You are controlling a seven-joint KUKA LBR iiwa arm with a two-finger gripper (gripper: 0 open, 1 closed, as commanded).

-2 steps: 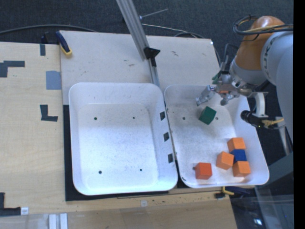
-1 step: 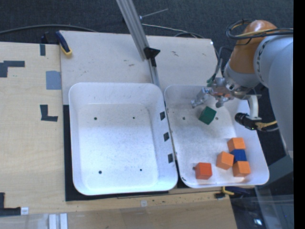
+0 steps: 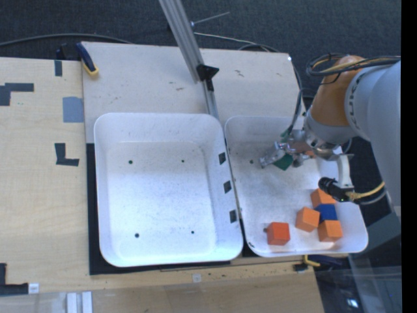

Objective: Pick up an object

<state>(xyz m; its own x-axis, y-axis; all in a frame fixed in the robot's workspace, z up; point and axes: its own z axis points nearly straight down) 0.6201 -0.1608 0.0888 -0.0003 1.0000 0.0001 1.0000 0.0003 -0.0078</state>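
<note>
Blocks, one red (image 3: 278, 233), more orange (image 3: 307, 219) and one blue (image 3: 326, 211), sit in the right bin's (image 3: 254, 175) near corner, look small, hard and light, best pinched on flat sides, while the hand (image 3: 281, 158) hovers near something green (image 3: 284, 163), and I cannot tell its grip.

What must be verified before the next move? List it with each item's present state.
1. Gripper over the right bin: ok.
2. Green object beside the fingertips: ok, but whether it sits between them: cannot tell.
3. Fingers open or shut: cannot tell.
4. Other targets available: ok; red-orange block, orange blocks and blue block cluster in the bin's near right corner.
5. Gripper apart from that cluster: ok.
6. Left bin away from the arm: ok.
</note>
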